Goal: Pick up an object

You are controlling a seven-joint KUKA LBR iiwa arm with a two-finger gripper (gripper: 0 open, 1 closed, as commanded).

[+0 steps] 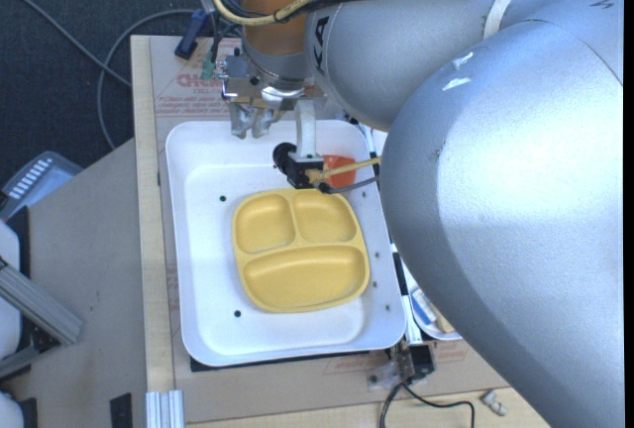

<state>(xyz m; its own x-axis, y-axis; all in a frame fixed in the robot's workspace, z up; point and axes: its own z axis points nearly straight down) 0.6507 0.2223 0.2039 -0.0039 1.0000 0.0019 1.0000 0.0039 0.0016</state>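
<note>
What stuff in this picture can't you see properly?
In the camera view:
- Red-orange thing behind the yellow plate: robot parts cover some of it, so I cannot tell what it is.
- Blue-and-white thing at the lower right: the grey arm hides most of it.
- Whatever lies right of the white bin: covered by that arm.
- Red print on the bench: too blurred to read.

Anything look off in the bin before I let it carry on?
Nothing stands out. The yellow divided plate lies flat and right way up in the white bin, whole. A small orange-red thing lies at the bin's far right, partly hidden. The gripper hangs over the bin's far edge.
</note>
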